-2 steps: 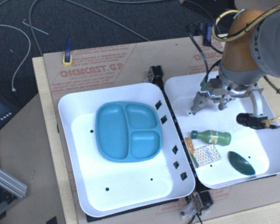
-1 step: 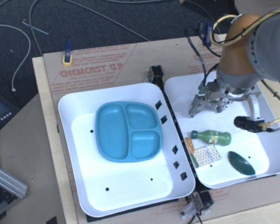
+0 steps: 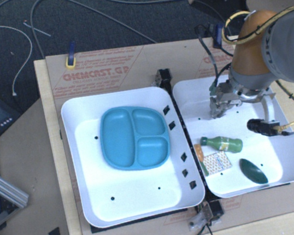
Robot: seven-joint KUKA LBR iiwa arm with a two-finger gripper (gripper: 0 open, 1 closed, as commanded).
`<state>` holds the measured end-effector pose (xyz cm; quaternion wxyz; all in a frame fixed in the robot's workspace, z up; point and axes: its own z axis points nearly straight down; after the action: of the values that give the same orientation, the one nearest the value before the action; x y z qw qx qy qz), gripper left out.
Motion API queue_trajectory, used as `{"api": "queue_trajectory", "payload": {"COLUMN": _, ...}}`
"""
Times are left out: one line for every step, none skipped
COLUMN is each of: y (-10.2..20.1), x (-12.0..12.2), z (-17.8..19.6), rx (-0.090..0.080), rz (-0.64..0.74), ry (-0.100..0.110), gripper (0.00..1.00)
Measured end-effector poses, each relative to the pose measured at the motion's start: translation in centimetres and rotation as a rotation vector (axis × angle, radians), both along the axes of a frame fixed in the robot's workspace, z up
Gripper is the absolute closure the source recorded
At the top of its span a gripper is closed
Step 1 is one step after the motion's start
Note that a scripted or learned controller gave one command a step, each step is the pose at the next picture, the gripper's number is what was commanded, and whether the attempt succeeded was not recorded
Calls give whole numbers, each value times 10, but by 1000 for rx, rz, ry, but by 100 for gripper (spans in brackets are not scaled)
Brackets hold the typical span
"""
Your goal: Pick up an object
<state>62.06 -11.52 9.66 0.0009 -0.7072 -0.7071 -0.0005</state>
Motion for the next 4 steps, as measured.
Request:
{"api": "queue_trajectory", "payload": {"y": -7, "x": 7, "z": 48, "rx": -3, "rz": 0, "ry": -7, "gripper": 100}}
{"api": "queue_trajectory", "payload": {"y": -13, "x": 4, "z": 95, "rx": -3, "rz": -1, "ry": -7, "gripper": 100}}
{"api": "queue_trajectory", "payload": {"y": -12, "x": 11, "z": 159, "rx": -3, "rz": 1, "ry": -8, "gripper": 100}}
{"api": "queue_trajectory", "payload": {"y": 42, "x": 14, "z": 143, "rx": 0, "rz": 5, "ry": 2, "gripper": 100}}
